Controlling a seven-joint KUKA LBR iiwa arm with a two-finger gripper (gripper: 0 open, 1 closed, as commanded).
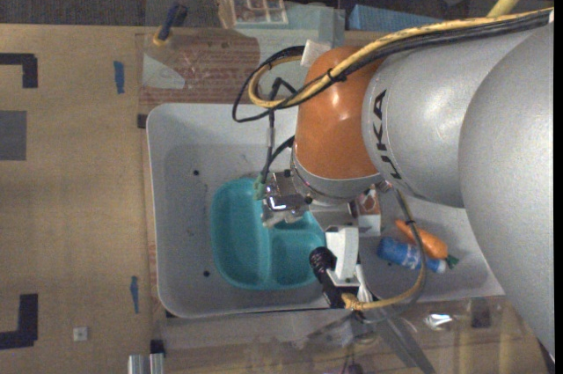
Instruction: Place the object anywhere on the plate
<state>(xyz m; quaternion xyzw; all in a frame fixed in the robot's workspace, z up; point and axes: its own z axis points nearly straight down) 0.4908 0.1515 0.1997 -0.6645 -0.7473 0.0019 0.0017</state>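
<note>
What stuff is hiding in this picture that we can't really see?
Camera view:
- The hand's fingers: hidden under the wrist and orange band, so what they hold cannot be told.
- The teal plate: its right part is covered by the arm.
- The blue object and orange object: partly covered and too small to name.
- The white bin: its right side lies under the arm.

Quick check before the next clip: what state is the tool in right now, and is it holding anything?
Tool: cannot be told; it sits over the teal plastic plate, with the grey arm's orange wrist band above it.
</note>
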